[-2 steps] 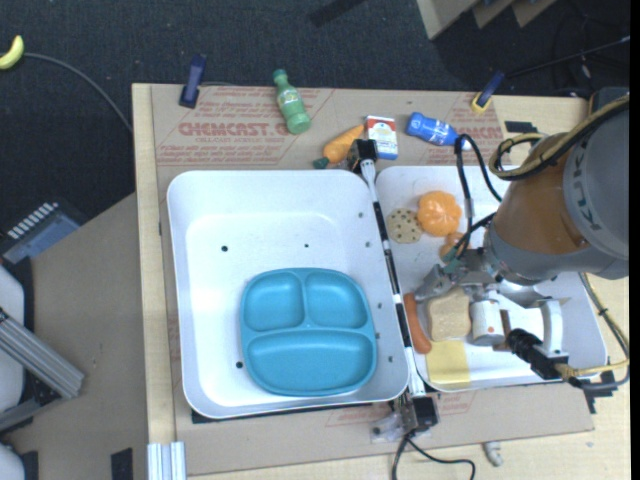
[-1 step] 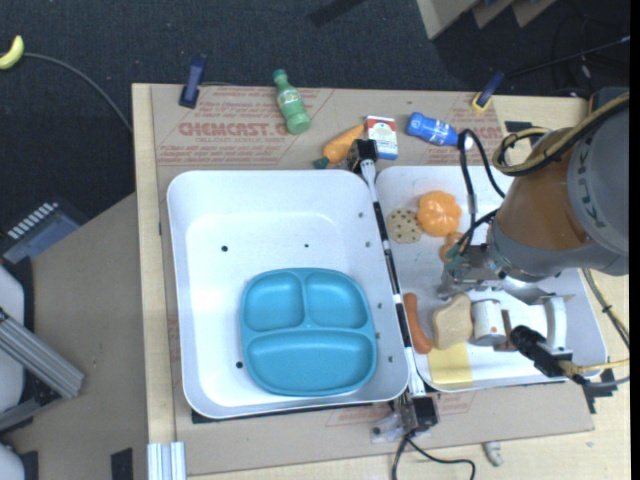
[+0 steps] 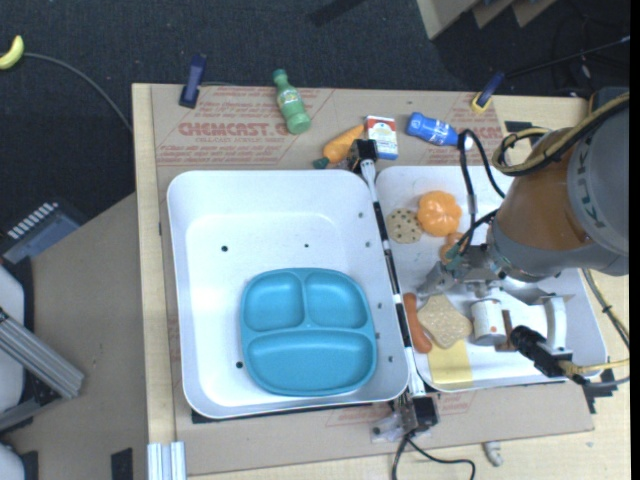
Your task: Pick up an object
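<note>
While the gripper (image 3: pixel 452 268) hangs low in the right bin (image 3: pixel 590 343), its finger state cannot be told; a tan cracker (image 3: pixel 443 320) lies just below it, touching a yellow block (image 3: pixel 450 364).

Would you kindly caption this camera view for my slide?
Arm's gripper low in the right bin among toy foods; blue tray in the left bin.

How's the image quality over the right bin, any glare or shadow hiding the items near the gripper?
Camera view: even, soft lighting, no hard glare on the right bin; the arm casts a mild shadow near the gripper. The orange fruit, cookie and cracker read clearly, though the picture is slightly soft overall and the floor stays dark.
</note>
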`<action>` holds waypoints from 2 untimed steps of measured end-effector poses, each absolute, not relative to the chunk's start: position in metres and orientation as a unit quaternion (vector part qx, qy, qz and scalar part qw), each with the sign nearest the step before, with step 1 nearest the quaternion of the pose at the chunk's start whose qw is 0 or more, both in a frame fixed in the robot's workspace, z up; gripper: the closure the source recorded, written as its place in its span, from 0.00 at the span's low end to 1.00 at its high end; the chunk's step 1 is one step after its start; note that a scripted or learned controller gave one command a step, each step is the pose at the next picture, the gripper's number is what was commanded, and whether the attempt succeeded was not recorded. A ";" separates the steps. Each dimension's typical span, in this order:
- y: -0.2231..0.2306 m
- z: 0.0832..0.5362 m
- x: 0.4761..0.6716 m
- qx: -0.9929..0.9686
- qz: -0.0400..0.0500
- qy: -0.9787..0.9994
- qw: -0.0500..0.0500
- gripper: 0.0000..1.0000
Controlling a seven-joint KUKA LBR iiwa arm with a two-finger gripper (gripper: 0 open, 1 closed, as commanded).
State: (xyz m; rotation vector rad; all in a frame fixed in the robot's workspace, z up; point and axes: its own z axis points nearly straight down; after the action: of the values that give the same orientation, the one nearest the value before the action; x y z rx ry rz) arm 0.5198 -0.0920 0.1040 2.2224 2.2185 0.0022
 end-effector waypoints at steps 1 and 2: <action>-0.113 0.084 0.563 0.707 0.000 0.707 0.001 0.00; -0.157 0.084 0.482 0.708 -0.001 0.706 0.000 0.00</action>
State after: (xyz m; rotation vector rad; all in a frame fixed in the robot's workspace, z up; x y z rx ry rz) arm 0.4821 -0.1569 0.0842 2.2243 2.2197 -0.0024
